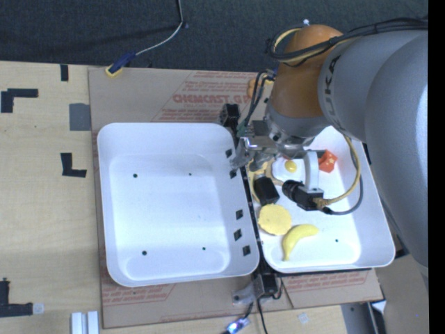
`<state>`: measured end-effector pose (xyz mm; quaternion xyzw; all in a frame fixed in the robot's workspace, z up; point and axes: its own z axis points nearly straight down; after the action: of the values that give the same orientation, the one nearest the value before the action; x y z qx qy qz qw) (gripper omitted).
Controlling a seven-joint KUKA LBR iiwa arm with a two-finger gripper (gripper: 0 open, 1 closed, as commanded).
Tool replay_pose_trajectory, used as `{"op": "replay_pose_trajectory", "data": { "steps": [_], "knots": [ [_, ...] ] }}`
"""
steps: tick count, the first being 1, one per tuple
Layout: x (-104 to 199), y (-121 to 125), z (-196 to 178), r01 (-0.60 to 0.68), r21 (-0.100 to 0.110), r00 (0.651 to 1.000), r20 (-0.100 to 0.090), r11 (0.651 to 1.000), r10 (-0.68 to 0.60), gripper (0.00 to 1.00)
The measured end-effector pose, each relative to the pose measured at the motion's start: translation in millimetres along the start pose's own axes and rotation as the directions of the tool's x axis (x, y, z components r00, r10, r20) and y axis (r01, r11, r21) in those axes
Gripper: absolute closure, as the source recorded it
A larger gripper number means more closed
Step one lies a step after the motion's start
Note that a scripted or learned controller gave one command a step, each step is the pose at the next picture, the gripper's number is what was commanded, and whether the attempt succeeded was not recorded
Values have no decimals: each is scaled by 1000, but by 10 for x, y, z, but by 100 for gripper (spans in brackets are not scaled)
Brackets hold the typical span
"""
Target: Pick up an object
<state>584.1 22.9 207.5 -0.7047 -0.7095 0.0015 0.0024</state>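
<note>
A yellow banana [298, 239], a yellow disc [274, 219] and an orange piece [327, 161] lie in the right-hand bin [361, 245].

Arm [375, 96]: grey, with orange band [306, 68] above the wrist. Both bins [167, 207]: white. Below the gripper: yellow banana [297, 238] and yellow round piece [274, 219]. Right of it: small red-orange object [327, 161]. Bench board [201, 96]: brown with red lettering.

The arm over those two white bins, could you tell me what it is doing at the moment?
The grey arm reaches in from the right and hangs over the right bin, its wrist low over the bin's far left part. Nearer the camera in that bin lie a yellow banana and a round yellow piece; a small red object sits further back. The left bin sits alongside.
</note>
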Motion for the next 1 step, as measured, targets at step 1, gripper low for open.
{"op": "replay_pose_trajectory", "data": {
  "steps": [1],
  "knots": [
    [137, -502, -239, -1, 2, 1000, 0, 1000, 1, 100]
  ]
}}
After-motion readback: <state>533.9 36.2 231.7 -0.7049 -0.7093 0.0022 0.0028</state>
